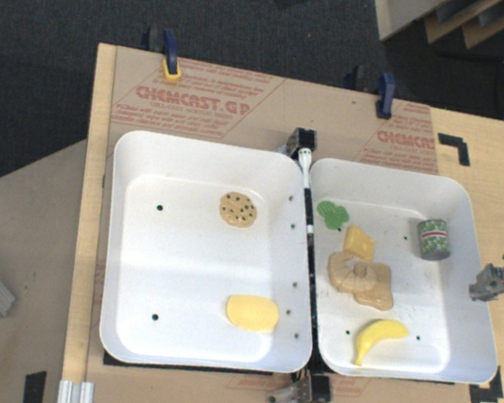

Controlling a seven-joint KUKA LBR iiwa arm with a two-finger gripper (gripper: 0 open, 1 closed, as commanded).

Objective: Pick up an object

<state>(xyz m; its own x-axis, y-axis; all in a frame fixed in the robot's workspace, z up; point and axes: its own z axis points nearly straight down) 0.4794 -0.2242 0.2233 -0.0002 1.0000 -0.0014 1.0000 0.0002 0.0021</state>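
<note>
On the bench, two shallow white bins are sitting side by side, the left bin (pixel 134 225) and the right bin (pixel 460 205), their inner rims meeting along a dark strip down the middle. Objects are lying loose and scattered, which reads as deliberate: anything is open to a grasp from above. A round cookie (pixel 238 209) and a flat yellow oval piece (pixel 251 313) are resting well apart in the left bin. Crowding the right bin are a small green piece (pixel 332 213), a yellow wedge (pixel 359 241) just beside it, a tan lumpy object (pixel 362 281) touching that wedge, a banana (pixel 376 338) near the front wall, and a small can (pixel 433 239) lying toward the far right corner. At the right edge of the view, the gripper (pixel 488 285) is hanging just over the right bin's outer rim, close to the can but apart from it. It is too small and dark to read: whether the claw is spread or pressed together I cannot tell, and nothing is showing in it. Judging by position, the can is likely the nearest candidate, and the pick is not yet done.
</note>
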